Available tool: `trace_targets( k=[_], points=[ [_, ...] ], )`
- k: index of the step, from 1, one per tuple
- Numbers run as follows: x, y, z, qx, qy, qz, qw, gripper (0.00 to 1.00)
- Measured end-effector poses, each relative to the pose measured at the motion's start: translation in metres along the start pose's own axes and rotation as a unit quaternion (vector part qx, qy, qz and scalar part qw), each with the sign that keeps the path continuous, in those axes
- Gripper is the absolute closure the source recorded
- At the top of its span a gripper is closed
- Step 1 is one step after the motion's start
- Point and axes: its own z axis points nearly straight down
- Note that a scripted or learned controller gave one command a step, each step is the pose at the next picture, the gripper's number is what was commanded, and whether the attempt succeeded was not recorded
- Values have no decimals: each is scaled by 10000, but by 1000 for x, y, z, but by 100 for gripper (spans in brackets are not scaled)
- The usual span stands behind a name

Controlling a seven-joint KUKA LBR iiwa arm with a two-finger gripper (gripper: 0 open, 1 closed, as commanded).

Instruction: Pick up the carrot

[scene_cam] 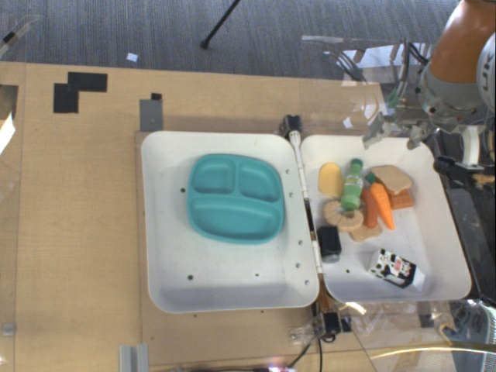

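The carrot lies in the right bin, a little right of the middle of the frame, with its thin end pointing to the lower right. It touches the slice of bread at its upper side and a red-orange piece on its left. Just beside this, to the left, stands a green bottle, and further left is a yellow piece. Below the bottle there are beige mushroom-like pieces, and a small black block lies near the bin's left wall. A black and white carton rests in the lower part of the same bin. The left bin holds a teal divided plate in its middle. My gripper is at the upper right of the frame, above the far rim of the right bin and well apart from the carrot; I hold nothing, and I cannot tell how wide my jaws stand.
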Motion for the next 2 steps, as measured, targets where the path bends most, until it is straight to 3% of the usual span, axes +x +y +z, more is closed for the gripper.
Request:
trace_targets(
  k=[1, 2],
  points=[
    [-10, -25, 125, -36, -7, -456, 9990, 0],
    [-22, -69, 135, -26, -8, -1702, 9854, 0]
  ],
)
